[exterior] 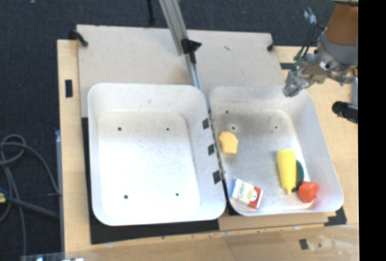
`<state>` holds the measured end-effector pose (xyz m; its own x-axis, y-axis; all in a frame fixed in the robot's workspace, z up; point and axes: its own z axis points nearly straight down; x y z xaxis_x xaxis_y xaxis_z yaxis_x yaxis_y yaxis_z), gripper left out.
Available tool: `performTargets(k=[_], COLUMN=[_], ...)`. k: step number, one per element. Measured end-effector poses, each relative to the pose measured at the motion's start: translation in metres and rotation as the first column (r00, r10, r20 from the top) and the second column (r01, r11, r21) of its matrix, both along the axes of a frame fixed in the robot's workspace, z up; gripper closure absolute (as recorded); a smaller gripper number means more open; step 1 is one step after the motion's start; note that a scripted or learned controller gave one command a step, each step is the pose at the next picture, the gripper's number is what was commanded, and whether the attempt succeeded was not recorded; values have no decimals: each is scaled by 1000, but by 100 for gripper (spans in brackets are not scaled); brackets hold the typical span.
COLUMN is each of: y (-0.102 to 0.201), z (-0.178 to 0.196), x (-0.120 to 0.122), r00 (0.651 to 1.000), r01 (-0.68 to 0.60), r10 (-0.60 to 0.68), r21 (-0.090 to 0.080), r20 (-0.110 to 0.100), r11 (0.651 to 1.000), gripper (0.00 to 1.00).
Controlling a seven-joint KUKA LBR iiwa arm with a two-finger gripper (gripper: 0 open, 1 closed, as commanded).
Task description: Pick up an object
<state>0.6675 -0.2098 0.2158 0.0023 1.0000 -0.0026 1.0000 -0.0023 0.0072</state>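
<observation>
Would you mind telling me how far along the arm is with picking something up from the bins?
Nothing looks done yet: the yellow block, small carton, yellow corn cob and red piece all lie in the right bin. In hand: the gripper sits over that bin's far right corner, apart from every item. Left: reaching one, gripping it and lifting.

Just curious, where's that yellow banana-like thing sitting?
The yellow banana-like thing lies in the right bin, near its front right corner, beside a red object.

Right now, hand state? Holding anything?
Hand: over the right bin's far right corner, nothing seen in it; open or closed cannot be told.
</observation>
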Motion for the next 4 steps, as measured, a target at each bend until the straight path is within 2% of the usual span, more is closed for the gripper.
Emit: performTargets(k=[1, 2, 3, 4], y=[-1, 50, 102, 161], z=[56, 42, 29, 35], x=[1, -13, -29, -42], r00=[1000, 1000, 1000, 1000], r01=[-6, -7, -8, -10], r10=[6, 7, 8, 10], r21=[0, 2, 2, 4], r20=[1, -7, -7, -6], r11=[1000, 1000, 1000, 1000], gripper=[100, 100, 100, 100])
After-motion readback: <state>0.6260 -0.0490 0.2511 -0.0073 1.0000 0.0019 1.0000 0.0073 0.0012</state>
